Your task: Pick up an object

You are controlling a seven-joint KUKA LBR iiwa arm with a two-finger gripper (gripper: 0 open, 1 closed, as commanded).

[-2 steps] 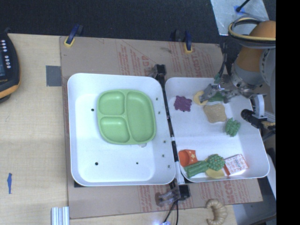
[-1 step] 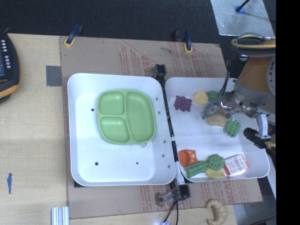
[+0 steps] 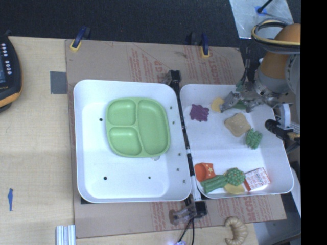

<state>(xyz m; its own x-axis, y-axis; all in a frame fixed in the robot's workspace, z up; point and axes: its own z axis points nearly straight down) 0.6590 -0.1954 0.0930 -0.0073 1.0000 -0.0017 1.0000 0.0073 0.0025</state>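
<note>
The arm [image 3: 278, 60] is cut off at the right edge, so only its orange band and grey wrist are seen, and the hand [image 3: 240, 100] below them is small, dark and blurred against the right bin [image 3: 276, 160]. Whether its fingers are spread or pressed together cannot be told, and nothing can be made out between them. The hand is seen low over the far part of the right bin, just beside a yellow piece [image 3: 217, 104] and just above a tan, bread-like piece [image 3: 237, 124]; whether either is touched cannot be told. A purple piece [image 3: 199, 113] lies near the bin's left wall, and a small green bumpy piece [image 3: 253, 138] lies just right of the tan one. At the near wall a cluster is packed together: a red piece [image 3: 204, 171], a green broccoli-like piece [image 3: 225, 180] partly covering a yellow piece [image 3: 234, 189], and a red-and-white packet [image 3: 257, 179]. In the left bin [image 3: 89, 177] a green divided plate [image 3: 138, 127] rests alone. A curled beige object [image 3: 236, 230] is cut off at the bottom edge of the desk [image 3: 36, 162].
</note>
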